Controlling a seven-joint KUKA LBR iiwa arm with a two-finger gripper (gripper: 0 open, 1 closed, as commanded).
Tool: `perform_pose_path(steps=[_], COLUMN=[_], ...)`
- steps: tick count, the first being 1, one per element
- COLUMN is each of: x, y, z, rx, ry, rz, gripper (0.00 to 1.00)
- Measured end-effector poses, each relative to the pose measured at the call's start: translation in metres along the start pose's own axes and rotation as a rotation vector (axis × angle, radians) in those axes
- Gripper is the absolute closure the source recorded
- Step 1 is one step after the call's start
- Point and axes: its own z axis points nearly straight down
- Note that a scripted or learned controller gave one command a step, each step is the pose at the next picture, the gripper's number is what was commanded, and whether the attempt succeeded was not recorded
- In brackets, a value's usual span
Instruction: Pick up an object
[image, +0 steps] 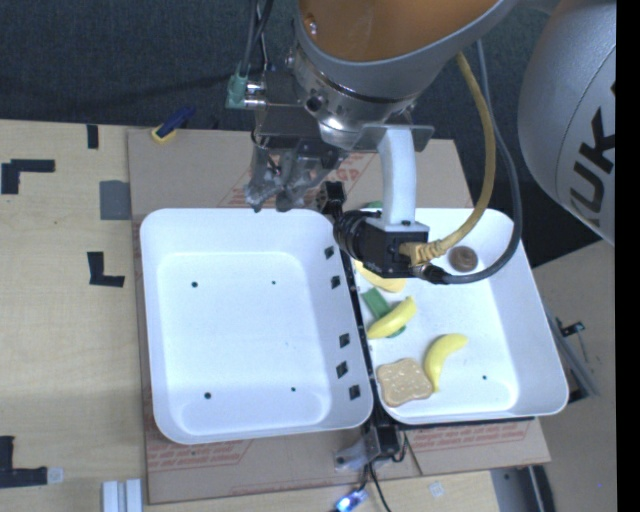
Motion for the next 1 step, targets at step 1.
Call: perform_pose_path(steps=[1], x=[-0.0007], y=[-0.0009], z=[0.2378], rx=[0.016], ry=[-0.009], rz=[0.001], gripper=[1.0])
